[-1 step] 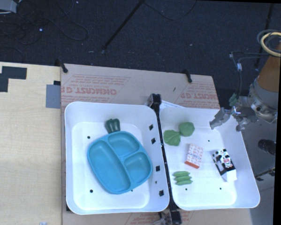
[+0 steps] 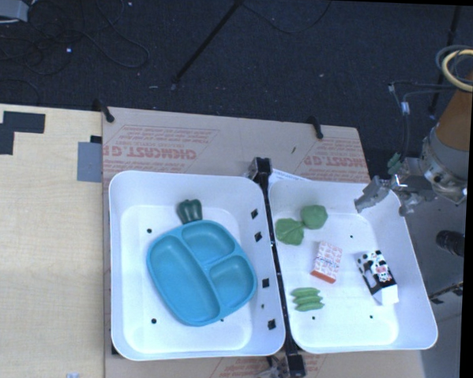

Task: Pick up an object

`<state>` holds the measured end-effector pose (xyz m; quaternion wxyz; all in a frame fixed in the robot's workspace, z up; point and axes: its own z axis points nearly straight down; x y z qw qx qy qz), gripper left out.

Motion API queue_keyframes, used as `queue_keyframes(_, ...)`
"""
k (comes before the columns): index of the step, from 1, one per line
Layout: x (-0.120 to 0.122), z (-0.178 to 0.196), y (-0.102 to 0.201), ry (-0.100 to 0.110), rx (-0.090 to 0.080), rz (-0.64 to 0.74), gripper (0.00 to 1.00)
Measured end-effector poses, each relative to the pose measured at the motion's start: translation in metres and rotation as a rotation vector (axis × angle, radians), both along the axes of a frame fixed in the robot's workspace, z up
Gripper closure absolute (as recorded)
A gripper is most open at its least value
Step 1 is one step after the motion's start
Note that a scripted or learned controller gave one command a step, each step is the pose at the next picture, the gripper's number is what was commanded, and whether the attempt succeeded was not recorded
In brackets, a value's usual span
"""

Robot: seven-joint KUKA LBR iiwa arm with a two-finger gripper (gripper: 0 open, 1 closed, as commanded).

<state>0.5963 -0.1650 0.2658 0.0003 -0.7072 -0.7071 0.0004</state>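
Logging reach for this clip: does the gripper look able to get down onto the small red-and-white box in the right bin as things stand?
Probably yes. The gripper sits at the right bin's upper right edge, and the red-and-white box lies flat on the bin floor, apart from the green pieces and the black-and-white carton, nothing over it.

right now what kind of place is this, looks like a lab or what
Most likely a robotics lab bench set up for picking trials: two white bins on cardboard, a mounted arm with a gripper, toy food and a blue divided plate, loose cables behind.
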Motion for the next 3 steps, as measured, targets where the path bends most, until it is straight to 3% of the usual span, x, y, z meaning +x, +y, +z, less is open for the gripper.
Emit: queue_keyframes(3, -0.016, -0.159, -0.002, 0.005, 0.002, 0.0, 0.0)
